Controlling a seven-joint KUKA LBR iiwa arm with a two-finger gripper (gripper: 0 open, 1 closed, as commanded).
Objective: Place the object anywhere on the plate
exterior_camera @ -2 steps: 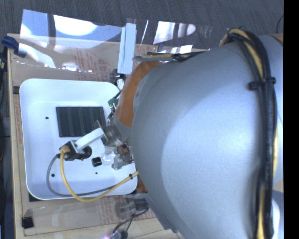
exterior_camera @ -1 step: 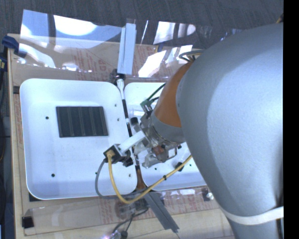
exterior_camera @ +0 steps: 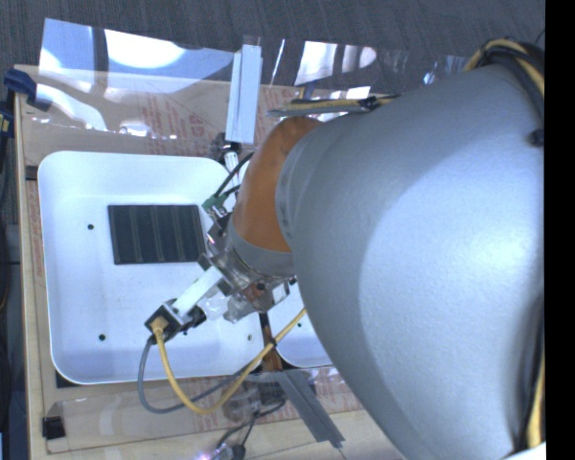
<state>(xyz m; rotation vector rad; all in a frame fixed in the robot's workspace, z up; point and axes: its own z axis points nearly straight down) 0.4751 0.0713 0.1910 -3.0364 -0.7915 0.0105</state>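
A pale wooden worktop (exterior_camera: 105, 420) is carrying a shallow white bin (exterior_camera: 46, 257) that is smooth, glossy and round-cornered. A dark rectangular slab (exterior_camera: 155, 234), flat, matte and ribbed, is lying on the bin's floor; I am taking it for the plate. The hand (exterior_camera: 238, 300) is hanging just beside the slab's lower right corner, tucked under the grey arm (exterior_camera: 412, 257). I cannot tell whether it is wide, narrow or holding anything, and the arm's bulk is hiding where the object lies. In my judgement, doing this step well is calling for a level approach over the slab's middle and a low release, since the ribs could be letting a rounded thing roll.
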